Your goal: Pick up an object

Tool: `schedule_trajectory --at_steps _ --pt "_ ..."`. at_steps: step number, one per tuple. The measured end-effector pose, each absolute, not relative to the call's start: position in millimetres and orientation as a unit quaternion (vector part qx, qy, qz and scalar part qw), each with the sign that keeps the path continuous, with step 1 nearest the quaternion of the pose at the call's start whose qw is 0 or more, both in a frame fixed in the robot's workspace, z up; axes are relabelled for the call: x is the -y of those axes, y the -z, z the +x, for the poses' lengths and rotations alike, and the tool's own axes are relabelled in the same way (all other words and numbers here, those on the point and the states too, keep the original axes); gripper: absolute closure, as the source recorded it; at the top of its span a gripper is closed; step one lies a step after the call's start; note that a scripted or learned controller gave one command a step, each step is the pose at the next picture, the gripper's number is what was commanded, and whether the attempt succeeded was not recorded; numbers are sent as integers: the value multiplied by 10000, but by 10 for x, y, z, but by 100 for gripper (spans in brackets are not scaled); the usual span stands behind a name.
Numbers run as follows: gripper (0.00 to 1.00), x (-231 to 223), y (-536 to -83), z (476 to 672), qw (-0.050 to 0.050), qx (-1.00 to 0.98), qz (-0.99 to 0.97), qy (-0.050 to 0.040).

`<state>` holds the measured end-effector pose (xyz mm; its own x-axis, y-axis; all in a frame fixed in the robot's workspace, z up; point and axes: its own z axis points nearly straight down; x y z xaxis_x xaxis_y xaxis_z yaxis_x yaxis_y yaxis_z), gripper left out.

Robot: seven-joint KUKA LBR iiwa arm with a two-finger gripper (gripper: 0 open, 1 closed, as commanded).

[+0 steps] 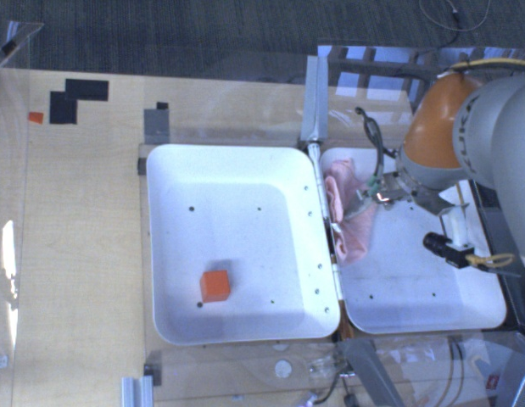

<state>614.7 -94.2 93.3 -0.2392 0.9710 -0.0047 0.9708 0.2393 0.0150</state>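
- Left bin [245, 164]: an orange cube [215, 286] sits alone near its front-left corner, well clear of the walls.
- Right bin [432, 312]: a pink cloth [347, 214] lies bunched against its left wall, toward the back.
- The gripper [376, 195] hangs at the cloth's right edge; whether the jaws are spread or pinching fabric, I cannot tell.
- To grasp well, I judge it should press down into the thickest fold, away from the wall, then lift straight up.
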Motion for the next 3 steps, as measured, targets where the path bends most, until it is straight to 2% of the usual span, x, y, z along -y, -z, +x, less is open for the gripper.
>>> schedule_trajectory --at_steps 1,2,3 --pt "0 953 -916 6487 55 -7700 6380 -38" --pt "0 953 -910 6708 22 -7829 6222 -10" --pt "100 932 -1049 6739 68 -7850 6195 -43"
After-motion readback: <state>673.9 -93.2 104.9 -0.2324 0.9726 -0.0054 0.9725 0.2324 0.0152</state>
